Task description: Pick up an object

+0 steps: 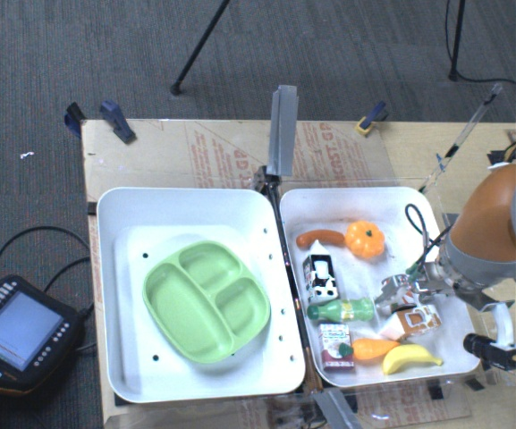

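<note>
The right bin [423, 206] holds several toy foods: a brown sausage [320, 237], an orange pumpkin [365, 239], a black-and-white milk carton [322, 280], a green bottle [341, 310] lying on its side, a red juice box [336, 345], a carrot [374, 348], a yellow banana [410, 358] and a brown-and-white packet [417, 321]. My gripper [401, 291] hangs low over the right side of this bin, just right of the green bottle's cap and directly above the brown-and-white packet. The wrist hides the fingertips.
The left bin [114, 239] holds a green divided plate [206, 300]. A grey post [283, 132] stands at the back between the bins. Clamps [116, 121] sit on the bench's far edge. A pendant [21, 329] lies on the floor at the left.
</note>
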`<state>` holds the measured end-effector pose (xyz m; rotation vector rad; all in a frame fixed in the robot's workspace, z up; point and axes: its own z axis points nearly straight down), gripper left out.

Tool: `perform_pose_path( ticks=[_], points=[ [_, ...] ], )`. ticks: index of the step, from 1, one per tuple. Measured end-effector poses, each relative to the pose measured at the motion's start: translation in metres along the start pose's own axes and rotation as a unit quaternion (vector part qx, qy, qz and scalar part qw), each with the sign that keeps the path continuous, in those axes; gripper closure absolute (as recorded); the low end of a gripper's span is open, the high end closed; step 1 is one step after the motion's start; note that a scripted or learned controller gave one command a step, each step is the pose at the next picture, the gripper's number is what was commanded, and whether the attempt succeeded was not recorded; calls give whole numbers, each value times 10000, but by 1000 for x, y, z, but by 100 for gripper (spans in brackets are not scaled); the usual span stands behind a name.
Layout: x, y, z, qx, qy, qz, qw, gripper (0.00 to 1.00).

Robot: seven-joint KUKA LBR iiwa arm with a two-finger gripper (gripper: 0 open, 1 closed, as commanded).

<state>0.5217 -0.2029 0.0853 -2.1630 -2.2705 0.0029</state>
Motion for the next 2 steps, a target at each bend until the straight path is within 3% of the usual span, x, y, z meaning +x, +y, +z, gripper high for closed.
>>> perform_pose_path(
  ticks=[1, 2],
  points=[
    [-2, -1, -8, 15, 11, 37, 10000, 100],
    [61, 31, -121, -11, -9, -313, 9995, 100]
  ],
)
